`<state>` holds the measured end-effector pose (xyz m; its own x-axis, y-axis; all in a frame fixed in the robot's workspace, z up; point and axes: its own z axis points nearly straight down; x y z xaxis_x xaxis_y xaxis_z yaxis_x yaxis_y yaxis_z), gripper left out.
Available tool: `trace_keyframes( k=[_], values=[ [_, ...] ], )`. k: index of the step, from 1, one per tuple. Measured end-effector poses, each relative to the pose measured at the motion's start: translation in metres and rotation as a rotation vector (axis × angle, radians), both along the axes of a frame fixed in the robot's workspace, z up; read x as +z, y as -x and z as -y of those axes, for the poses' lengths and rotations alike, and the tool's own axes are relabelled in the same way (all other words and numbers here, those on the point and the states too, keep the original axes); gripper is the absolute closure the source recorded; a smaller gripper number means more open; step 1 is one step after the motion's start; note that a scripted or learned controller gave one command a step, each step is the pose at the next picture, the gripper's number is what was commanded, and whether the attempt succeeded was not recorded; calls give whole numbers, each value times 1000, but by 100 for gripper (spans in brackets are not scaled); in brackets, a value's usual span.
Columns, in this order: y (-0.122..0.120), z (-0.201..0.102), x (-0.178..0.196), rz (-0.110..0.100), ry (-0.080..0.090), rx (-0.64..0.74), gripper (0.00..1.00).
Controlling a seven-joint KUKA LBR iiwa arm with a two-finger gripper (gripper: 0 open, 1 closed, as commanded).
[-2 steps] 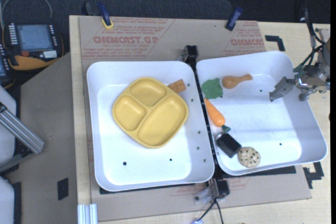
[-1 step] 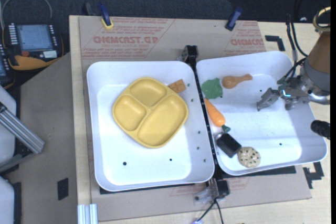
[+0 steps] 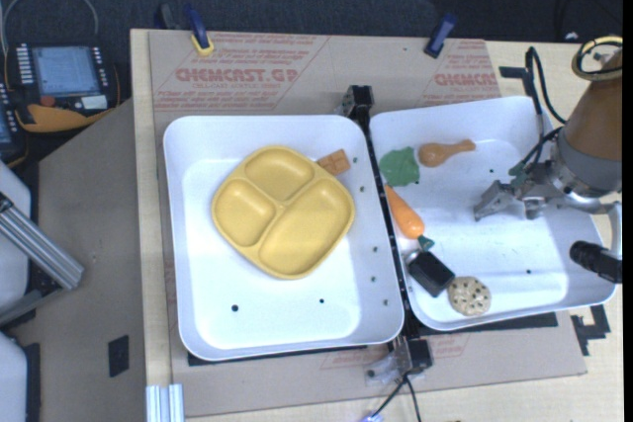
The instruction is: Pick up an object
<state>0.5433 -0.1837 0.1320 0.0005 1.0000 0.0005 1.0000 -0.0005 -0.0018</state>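
The hand (image 3: 497, 202), fingers spread and holding nothing, hangs over the right bin (image 3: 514, 138) floor, positioned to descend for a grasp.

Both bins, the left bin (image 3: 198, 242) and the right bin (image 3: 514, 272), are plain white. A pale yellow divided plate (image 3: 284, 211) lies in the left one, with a small brown block (image 3: 334, 162) at its far right edge. The right bin holds a green leafy piece (image 3: 400, 166), a tan drumstick (image 3: 445, 152), an orange carrot (image 3: 404, 211), a black block (image 3: 431, 273) and a beige cookie (image 3: 469, 295) speckled with dark chips. The gripper (image 3: 499, 200) is grey metal.
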Motion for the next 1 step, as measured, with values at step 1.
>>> trace_keyframes(
  k=[1],
  values=[
    [-2, 3, -42, 5, 2, -2, 0]
  ],
)
